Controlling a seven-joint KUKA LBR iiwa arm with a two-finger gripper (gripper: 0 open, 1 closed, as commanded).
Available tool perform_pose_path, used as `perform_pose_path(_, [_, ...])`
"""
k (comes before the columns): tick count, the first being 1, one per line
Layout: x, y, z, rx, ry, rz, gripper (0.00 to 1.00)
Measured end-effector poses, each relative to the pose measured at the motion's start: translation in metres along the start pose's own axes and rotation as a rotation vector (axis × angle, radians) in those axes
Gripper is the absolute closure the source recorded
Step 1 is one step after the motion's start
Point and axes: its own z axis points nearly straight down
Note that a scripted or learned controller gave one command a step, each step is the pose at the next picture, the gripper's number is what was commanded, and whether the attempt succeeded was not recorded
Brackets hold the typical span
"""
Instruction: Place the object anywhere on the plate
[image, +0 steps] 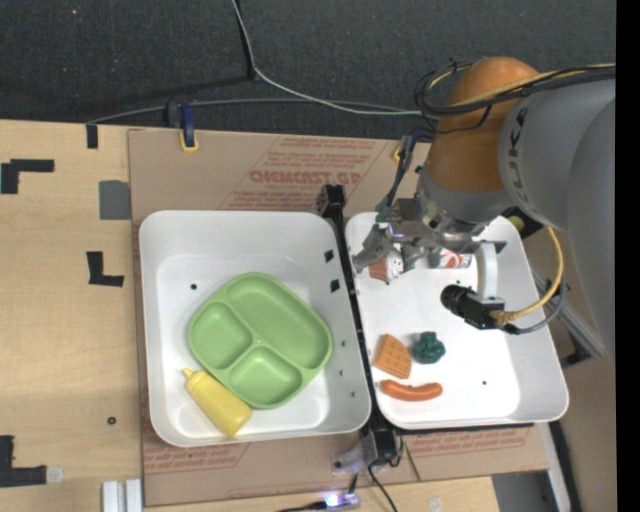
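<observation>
Two bins side by side on bench: green plate (260, 340) in left bin, tool (385, 262) low over right bin's upper left corner, jaw state impossible to tell. Small red-and-white object (381, 269) right at tool; plate down-left across divider.
</observation>
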Motion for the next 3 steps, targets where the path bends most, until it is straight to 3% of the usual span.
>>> perform_pose_path(2, [0.112,0.019,0.018,-0.002,-0.001,0.001,1.0])
perform_pose_path(3, [0.11,0.019,0.018,-0.002,-0.002,0.003,0.0])
